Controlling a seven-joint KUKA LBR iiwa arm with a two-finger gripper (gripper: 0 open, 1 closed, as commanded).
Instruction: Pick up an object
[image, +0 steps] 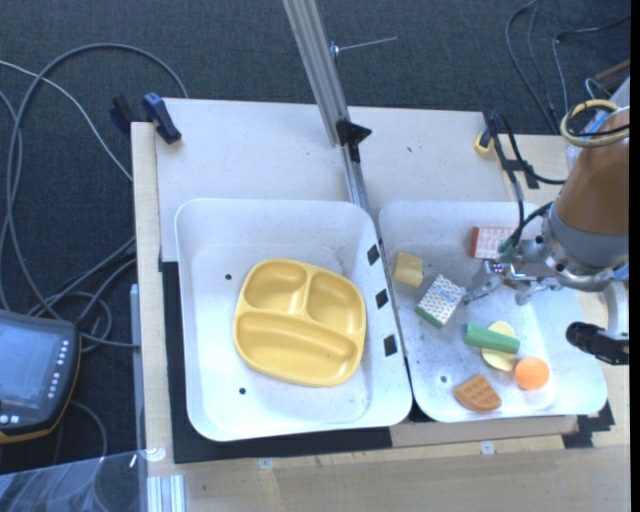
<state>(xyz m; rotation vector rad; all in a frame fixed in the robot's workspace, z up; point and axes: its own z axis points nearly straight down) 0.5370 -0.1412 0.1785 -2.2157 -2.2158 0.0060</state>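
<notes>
1. Camera view: we take the right bin (440, 395) as our landmark. Several small things lie in it, any of which could be picked up.
2. Near the bin's middle we log a white patterned block with a green edge (440, 300), tilted.
3. A yellow cube (407, 269) lies toward the bin's upper left, close to the patterned block.
4. A red and white patterned block (491, 241) sits near the bin's upper edge.
5. Toward the bin's lower right we list a green bar (492, 338) lying across a yellow piece (497, 356), an orange ball (532, 374) just beside them, and a brown waffle-like piece (478, 394) near the lower rim.
6. The gripper (500, 275) hangs over the bin's right half, between the red block and the green bar. We cannot tell how far it is open, and we see nothing gripped in it.
7. Left of the landmark, the left bin (215, 410) holds a yellow divided plate (300, 322).
</notes>
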